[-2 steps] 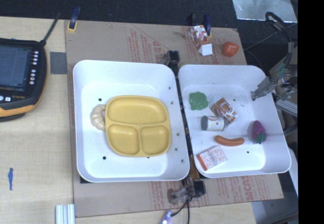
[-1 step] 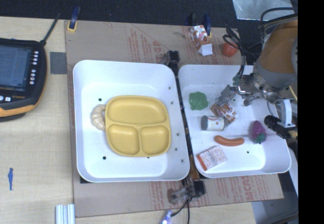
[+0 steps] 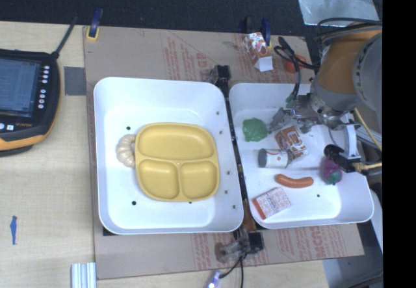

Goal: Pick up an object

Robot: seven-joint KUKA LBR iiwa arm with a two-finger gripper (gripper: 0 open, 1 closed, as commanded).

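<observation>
My claw [image 3: 290,123] hangs low over the right bin [image 3: 351,212], above the brown packet [image 3: 292,143], near the green lump [image 3: 255,129]; grip state, cannot tell. Sausage [image 3: 294,181] and small canister [image 3: 272,158] lie apart, likely easier targets.

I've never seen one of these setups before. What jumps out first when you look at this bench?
The big yellow divided tray fills much of the left bin, with a pale, ridged item tucked against its left edge. The right bin holds a scatter of small things: a green lump, a sausage, a small packet and a purple piece. The grey and orange arm leans in from the right, its gripper low over that clutter.
</observation>
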